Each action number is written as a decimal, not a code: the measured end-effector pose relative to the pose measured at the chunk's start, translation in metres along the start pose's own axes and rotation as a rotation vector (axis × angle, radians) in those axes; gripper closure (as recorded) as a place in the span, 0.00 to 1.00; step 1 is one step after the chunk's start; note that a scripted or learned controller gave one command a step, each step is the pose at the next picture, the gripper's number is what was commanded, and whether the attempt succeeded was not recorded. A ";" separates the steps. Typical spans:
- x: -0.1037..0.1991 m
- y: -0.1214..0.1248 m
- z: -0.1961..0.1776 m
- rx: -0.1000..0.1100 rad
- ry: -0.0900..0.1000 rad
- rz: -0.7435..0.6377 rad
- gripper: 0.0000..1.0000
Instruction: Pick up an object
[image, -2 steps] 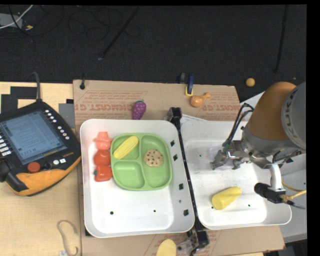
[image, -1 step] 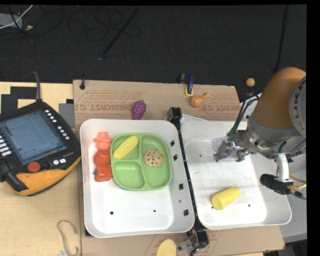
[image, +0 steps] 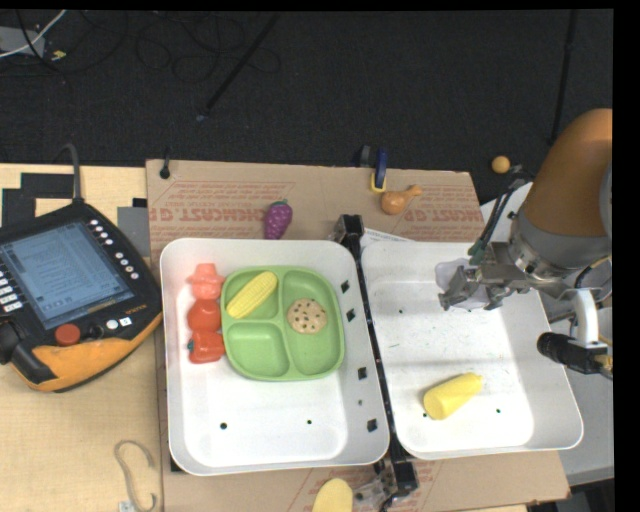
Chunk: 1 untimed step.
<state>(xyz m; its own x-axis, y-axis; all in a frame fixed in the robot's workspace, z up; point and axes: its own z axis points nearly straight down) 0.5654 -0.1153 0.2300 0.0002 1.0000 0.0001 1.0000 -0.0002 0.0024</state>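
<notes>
Currently the tool (image: 462, 290), whose finger state cannot be told, is seen above the yellow object (image: 452, 395), which lies below it, long axis running left-right.

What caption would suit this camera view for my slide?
KUKA arm's pincer hovers over the right bin above a yellow object; left bin holds a green plate.

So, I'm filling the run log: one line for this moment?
gripper over right bin, nothing seen held | yellow object lying in right bin | green plate in left bin
</notes>
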 end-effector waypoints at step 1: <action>0.056 0.008 -0.008 0.003 0.003 -0.004 1.00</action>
<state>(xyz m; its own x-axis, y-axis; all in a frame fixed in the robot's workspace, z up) 0.5735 -0.0590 0.2379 -0.0043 1.0000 0.0026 1.0000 0.0043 -0.0008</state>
